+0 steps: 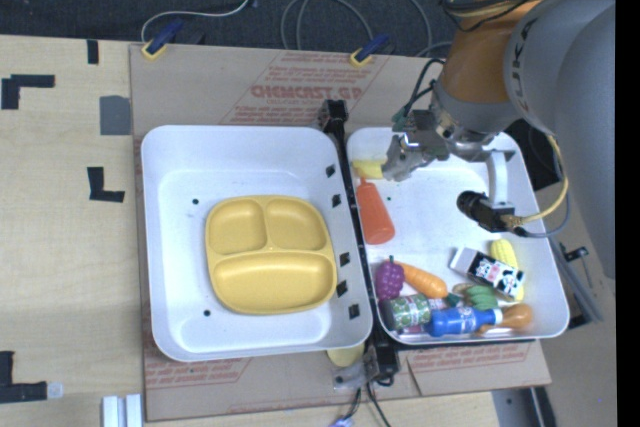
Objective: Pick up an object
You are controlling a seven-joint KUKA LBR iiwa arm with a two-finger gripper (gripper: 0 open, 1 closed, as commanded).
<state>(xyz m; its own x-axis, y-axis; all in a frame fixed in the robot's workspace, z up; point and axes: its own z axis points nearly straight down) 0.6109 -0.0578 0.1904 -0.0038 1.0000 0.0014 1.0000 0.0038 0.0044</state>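
My gripper (401, 158) hangs over the far left part of the right bin (440, 205), coming in from the grey arm with its orange band at the upper right. Just to its left lies a small yellow object (367, 169) against the bin's wall, partly hidden by the gripper. An orange cylinder (375, 213) lies just below the gripper. Along the bin's near side lie purple grapes (388, 276), a carrot (425, 281), a green can (407, 312), a blue bottle (460, 321), a black-and-white carton (488, 271) and a yellow corn piece (505, 250).
The left bin (170, 165) holds a yellow divided plate (270, 252). A black divider with clips (345, 215) runs between the bins. Cables lie on the dark floor behind the bench. The arm's bulk covers the right bin's far right corner.
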